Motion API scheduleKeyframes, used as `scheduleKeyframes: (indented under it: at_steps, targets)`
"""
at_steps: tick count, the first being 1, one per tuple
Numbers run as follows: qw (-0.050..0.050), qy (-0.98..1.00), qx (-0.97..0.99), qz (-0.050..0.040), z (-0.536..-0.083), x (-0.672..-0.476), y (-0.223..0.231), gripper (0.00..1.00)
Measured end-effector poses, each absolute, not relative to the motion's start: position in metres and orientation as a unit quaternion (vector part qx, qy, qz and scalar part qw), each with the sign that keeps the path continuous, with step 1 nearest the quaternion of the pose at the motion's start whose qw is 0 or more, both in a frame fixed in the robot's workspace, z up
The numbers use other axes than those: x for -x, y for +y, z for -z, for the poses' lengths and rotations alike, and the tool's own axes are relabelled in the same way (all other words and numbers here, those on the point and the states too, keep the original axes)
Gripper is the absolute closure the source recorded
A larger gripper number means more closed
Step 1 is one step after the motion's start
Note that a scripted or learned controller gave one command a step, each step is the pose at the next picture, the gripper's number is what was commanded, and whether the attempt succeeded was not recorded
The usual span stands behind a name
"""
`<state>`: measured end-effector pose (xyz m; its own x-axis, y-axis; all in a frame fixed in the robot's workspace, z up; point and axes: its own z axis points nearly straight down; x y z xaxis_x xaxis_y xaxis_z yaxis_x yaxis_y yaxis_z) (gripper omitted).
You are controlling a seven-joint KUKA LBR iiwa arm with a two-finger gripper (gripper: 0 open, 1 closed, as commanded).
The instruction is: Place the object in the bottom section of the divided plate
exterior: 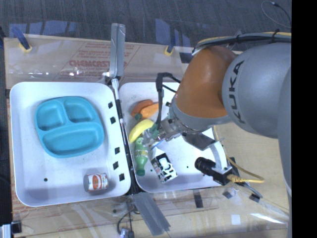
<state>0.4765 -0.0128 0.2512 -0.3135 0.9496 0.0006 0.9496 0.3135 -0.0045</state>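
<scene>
Arm (237, 90): grey, with an orange band above the wrist, reaching in from the right over the right bin and covering much of it.
Left bin (20, 148): shallow and white, holding the plate and a can.
Right bin (190, 185): shallow and white, touching the left bin along a shared wall.
Divided plate (70, 125): blue, in the upper half of the left bin; two small sections above one long bottom section.
Gripper (159, 133): low over the right bin's left side, just beside the banana; possibly closing on something, but I cannot tell how the jaws stand.
Banana (139, 129): yellow, in the right bin.
Green bottle (140, 155): just below the banana.
Carrot (147, 109): orange, above the banana.
Can (96, 182): lying near the left bin's lower edge.
</scene>
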Motion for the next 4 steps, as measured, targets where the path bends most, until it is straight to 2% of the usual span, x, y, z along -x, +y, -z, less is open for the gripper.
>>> scheduleKeyframes:
  at_steps: [1, 2, 3, 4]
  targets:
    - [0.002, -0.821, 0.571, -0.0018, -0.19, -0.476, 0.021, 1.0]
    - [0.001, -0.771, 0.637, -0.0008, -0.238, -0.477, 0.001, 1.0]
    - [0.002, -0.773, 0.635, -0.0018, -0.247, -0.478, 0.002, 1.0]
    - [0.002, -0.737, 0.676, -0.0025, -0.19, -0.476, 0.031, 1.0]
